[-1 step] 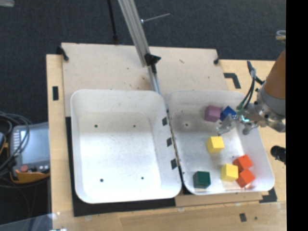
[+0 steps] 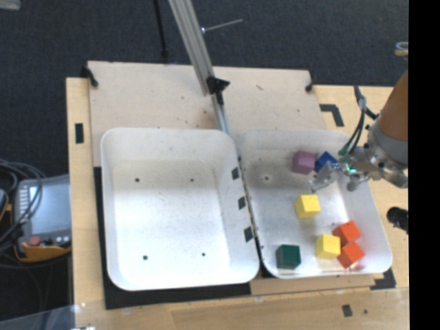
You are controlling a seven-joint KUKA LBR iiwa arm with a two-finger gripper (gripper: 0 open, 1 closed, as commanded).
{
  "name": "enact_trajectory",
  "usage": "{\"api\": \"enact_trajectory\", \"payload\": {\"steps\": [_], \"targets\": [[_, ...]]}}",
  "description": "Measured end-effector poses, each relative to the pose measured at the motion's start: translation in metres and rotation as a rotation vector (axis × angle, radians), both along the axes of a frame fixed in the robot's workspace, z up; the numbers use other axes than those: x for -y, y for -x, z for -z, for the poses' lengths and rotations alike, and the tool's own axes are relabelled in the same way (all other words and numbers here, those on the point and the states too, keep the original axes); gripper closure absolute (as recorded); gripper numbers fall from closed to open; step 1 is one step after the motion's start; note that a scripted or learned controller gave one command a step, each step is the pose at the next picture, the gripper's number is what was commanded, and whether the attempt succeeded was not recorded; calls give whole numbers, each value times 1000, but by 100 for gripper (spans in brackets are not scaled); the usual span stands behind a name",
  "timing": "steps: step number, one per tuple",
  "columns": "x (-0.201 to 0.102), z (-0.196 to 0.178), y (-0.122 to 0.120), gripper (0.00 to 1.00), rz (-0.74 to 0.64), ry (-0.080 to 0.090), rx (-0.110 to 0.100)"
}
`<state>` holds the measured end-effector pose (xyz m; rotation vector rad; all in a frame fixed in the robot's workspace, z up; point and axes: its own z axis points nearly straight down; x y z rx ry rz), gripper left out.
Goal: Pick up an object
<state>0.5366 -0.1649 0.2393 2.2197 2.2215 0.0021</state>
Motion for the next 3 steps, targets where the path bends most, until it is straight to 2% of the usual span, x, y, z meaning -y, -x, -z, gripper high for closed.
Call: {"api": "enact_trajectory", "payload": {"steps": [1,3], "targets": [[-2,61,6,0,2,0,-7],[10,142,6,0,4,3,2]]}}
